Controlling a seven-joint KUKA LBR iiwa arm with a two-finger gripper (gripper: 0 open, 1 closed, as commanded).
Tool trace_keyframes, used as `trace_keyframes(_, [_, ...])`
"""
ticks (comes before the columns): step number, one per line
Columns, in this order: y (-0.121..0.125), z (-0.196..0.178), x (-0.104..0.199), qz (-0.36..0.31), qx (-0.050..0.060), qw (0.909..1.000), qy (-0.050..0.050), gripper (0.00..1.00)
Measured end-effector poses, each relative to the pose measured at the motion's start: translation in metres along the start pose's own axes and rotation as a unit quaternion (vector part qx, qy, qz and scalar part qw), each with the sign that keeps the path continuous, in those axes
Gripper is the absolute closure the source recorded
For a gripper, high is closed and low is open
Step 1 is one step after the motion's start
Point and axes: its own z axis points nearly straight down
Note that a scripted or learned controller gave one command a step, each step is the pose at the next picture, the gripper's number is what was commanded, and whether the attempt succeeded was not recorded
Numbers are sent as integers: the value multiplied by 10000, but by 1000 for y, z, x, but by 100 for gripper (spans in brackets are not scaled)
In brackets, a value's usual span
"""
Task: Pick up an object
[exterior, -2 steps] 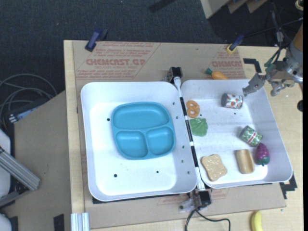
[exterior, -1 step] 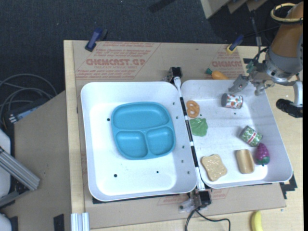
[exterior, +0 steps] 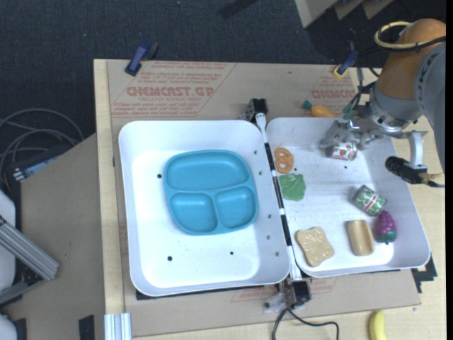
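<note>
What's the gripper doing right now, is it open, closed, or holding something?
Gripper: down in the right bin, right at a small red-and-white object; whether it grips it cannot be told.

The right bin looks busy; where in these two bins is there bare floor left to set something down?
In the right bin, a bare patch lies mid-floor between the green leaf, the can and the gripper. Its front edge is crowded: cracker, bread roll, purple fruit. In the left bin, bare margins ring the blue tray, widest in front.
</note>
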Motion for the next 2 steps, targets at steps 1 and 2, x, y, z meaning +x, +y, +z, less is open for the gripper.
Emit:
trace_keyframes(1, [1, -12, 0, -3, -18, 10000, -13, 100])
trace_keyframes(2, [-21, -15, 66, -3, -5, 10000, 5, 100])
